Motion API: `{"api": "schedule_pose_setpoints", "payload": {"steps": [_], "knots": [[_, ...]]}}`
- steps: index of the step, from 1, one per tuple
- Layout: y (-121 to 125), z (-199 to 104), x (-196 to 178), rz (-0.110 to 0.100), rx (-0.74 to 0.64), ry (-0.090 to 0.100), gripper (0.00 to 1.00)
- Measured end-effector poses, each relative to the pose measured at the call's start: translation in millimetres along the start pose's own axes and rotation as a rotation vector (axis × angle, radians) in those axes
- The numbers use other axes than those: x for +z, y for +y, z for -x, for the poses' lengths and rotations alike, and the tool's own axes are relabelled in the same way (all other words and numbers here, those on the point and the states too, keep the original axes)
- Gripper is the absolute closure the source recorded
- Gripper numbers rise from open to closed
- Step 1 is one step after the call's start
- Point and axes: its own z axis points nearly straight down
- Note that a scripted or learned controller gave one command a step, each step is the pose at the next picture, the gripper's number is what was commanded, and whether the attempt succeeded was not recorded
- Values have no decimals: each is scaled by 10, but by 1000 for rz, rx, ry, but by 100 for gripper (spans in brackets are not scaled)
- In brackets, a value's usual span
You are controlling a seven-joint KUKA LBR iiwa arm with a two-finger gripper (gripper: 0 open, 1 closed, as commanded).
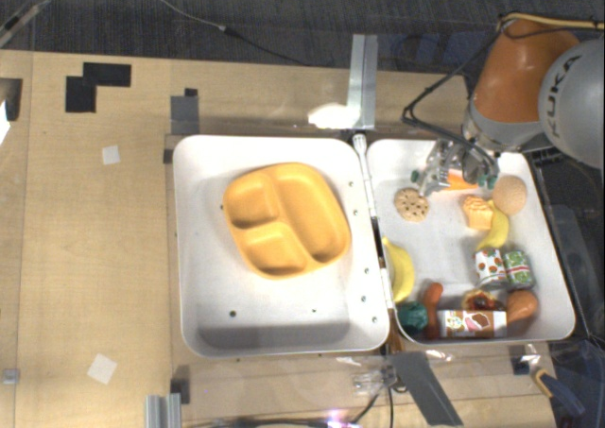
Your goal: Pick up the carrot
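1. The grey arm (558,95), with its orange band, reaches in from the right and bends down over the far end of the right bin (558,256).
2. The pincer (460,169) hangs low at that bin's far edge, right over the carrot (460,181), a small orange piece lying between the cookie (411,203) and a round tan item (510,196).
3. Whether the pincer is released or clenched, I cannot tell; its metal parts blur together and overlap the carrot.
4. The carrot is partly covered, so contact cannot be judged.
5. The left bin (198,303) on the wooden surface (85,256) holds a yellow divided plate (284,218).
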Motion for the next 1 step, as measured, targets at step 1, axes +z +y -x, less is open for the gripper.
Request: {"api": "schedule_pose_setpoints", "payload": {"steps": [1], "knots": [[94,-203,-594,-2,252,-1,100]]}}
